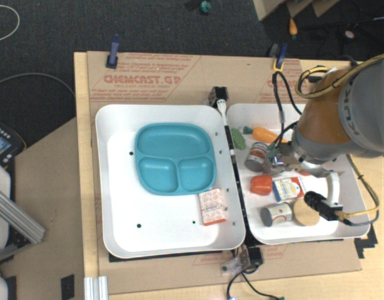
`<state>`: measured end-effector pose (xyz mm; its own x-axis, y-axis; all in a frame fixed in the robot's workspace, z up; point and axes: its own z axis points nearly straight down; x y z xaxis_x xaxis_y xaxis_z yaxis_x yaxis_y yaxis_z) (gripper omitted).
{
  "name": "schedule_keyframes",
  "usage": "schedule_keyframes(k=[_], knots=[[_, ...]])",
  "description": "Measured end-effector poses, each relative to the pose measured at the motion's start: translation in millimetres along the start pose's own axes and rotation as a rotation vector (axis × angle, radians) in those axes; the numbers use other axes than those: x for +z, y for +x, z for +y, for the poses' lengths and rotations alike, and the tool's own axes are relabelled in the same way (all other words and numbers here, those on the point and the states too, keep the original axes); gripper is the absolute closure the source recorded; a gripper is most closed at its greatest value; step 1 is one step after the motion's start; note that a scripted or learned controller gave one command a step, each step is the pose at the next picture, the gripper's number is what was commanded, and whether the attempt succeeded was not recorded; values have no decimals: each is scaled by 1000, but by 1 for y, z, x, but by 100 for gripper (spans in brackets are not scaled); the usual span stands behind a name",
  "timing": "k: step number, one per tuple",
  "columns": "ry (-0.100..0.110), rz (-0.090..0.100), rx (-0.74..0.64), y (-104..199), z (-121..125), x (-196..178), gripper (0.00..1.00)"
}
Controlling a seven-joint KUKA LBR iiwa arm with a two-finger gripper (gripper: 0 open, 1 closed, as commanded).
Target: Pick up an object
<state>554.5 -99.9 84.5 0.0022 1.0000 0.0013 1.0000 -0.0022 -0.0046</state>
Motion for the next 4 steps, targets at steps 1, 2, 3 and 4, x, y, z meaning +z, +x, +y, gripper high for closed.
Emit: schedule_keyframes(k=[1,2,3,4], knots=[[-24,-1,-8,48,-14,-183,100],[1,1,-8,110,15,-96,100],[-1,1,-8,161,6,-100,100],[-19,-3,2,113,3,-211,100]])
